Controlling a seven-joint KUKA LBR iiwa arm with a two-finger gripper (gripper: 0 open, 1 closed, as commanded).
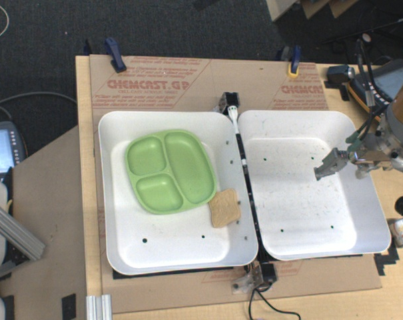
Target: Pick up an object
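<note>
Grey two-finger gripper (pixel 328 165) reaches in from the right, over the right part of the right shallow white plastic bin (pixel 308 239); nothing seen between its tips, and how wide they stand cannot be told from this angle. Bare white bin floor lies to the left of and nearer than the gripper.

Left shallow white plastic bin (pixel 168 252) holds a light green three-compartment plastic tray (pixel 171 172), lying flat, towards the far middle. A small tan square sponge-like piece (pixel 224 208) touches the tray's near right corner, close to the bin's right wall. The bins sit side by side, rims meeting along a dark strip.

Both rest on a brown cardboard sheet (pixel 154 82) printed in red, clamped at its far edge by a blue clip (pixel 114 55) and a yellow-and-blue clip (pixel 294 61). Dark carpet (pixel 121 12) beyond.
</note>
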